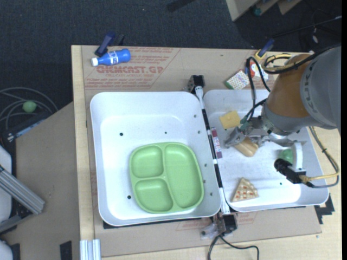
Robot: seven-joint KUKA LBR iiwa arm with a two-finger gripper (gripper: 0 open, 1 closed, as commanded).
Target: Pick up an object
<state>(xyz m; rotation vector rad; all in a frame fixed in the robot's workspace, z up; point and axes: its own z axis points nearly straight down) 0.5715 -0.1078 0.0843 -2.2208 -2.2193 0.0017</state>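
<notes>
One fixed camera is mounted above the bench [162, 64] and looks down at a slant. It takes in both bins: the left bin [108, 112] near frame centre, the right bin [271, 191] beside it. Floor beyond the bench fills the top edge. The arm [309, 91] enters from the right.

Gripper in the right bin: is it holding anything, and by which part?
Cannot be told. The gripper is down at a tan piece beside the yellow block; no grasp is visible.

We see a smooth, matt green plastic divided plate [165, 176] in the left white bin [108, 118], itself smooth plastic with a faint sheen. The bench [162, 69] looks like matt printed cardboard; the arm's [320, 91] shell is dull grey.
</notes>
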